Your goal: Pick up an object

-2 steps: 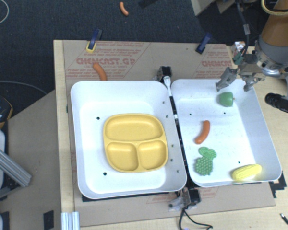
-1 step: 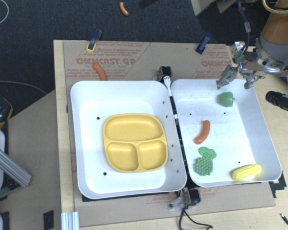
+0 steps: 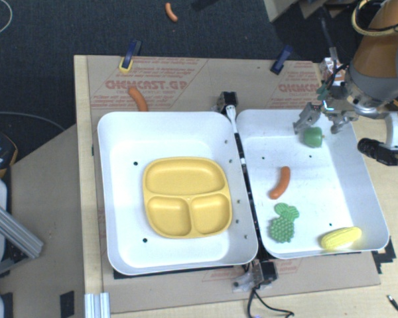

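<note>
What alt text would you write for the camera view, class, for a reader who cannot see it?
The arm's end effector hangs over a green toy in the right bin, which also holds a sausage, green grapes and yellow corn. The left bin holds a yellow divided plate.

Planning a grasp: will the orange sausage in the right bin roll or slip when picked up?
The sausage looks smooth and rounded, so it may slip between fingers. Its slight curve probably limits rolling. It looks small and likely light, lying apart from the green toy.

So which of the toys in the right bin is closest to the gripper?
The small green piece at the bin's far end, right beneath the gripper; the sausage, broccoli and corn lie nearer the camera.
</note>
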`<state>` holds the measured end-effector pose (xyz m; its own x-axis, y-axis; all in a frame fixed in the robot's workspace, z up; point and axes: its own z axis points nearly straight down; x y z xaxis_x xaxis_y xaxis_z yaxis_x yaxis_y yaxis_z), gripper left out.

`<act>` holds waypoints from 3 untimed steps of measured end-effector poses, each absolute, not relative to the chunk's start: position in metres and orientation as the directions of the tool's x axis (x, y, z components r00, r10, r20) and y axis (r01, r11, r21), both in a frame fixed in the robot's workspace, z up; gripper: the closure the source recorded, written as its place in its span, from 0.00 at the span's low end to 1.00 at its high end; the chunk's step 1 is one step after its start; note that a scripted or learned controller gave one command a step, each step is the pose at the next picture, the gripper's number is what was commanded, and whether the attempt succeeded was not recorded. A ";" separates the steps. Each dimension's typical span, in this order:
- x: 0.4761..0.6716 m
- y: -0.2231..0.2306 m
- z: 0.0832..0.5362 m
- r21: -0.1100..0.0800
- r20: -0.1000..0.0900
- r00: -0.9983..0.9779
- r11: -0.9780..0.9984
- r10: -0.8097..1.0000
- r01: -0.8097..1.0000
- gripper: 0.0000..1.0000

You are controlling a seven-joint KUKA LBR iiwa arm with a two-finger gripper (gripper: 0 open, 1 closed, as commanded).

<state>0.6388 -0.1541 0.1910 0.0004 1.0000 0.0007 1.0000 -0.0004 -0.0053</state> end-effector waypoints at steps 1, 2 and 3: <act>0.634 -0.149 0.147 -0.005 0.001 0.000 0.000 1.000 1.000 0.00; 0.631 -0.154 0.084 -0.010 0.002 0.001 -0.001 1.000 1.000 0.00; 0.632 -0.154 0.085 -0.003 0.001 0.001 -0.001 1.000 1.000 0.00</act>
<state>0.6315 -0.1542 0.0849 0.0006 1.0000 0.0007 1.0000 -0.0006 -0.0027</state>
